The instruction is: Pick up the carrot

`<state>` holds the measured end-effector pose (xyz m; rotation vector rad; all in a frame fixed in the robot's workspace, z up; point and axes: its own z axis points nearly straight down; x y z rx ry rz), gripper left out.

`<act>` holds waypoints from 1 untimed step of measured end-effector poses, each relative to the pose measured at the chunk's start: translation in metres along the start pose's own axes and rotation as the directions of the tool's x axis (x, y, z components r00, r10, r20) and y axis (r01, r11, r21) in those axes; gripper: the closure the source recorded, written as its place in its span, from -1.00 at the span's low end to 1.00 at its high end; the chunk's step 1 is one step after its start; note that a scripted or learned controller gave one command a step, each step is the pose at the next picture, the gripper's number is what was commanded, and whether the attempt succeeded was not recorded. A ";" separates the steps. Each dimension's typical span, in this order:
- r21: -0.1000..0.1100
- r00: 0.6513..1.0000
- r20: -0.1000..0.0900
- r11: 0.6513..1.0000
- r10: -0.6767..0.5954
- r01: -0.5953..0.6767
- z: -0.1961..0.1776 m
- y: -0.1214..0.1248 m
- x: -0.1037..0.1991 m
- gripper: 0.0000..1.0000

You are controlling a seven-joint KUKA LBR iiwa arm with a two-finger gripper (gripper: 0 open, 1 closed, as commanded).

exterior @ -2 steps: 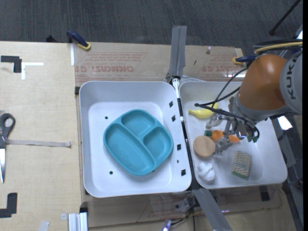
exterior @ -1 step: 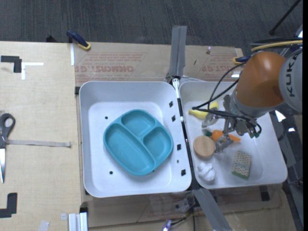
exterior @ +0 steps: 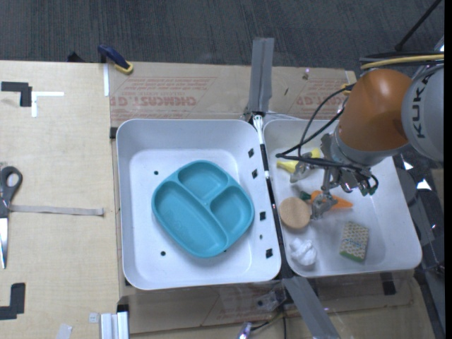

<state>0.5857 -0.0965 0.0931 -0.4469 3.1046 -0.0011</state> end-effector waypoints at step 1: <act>0.000 0.957 -0.002 0.957 0.289 -0.289 0.001 0.003 0.000 -1.00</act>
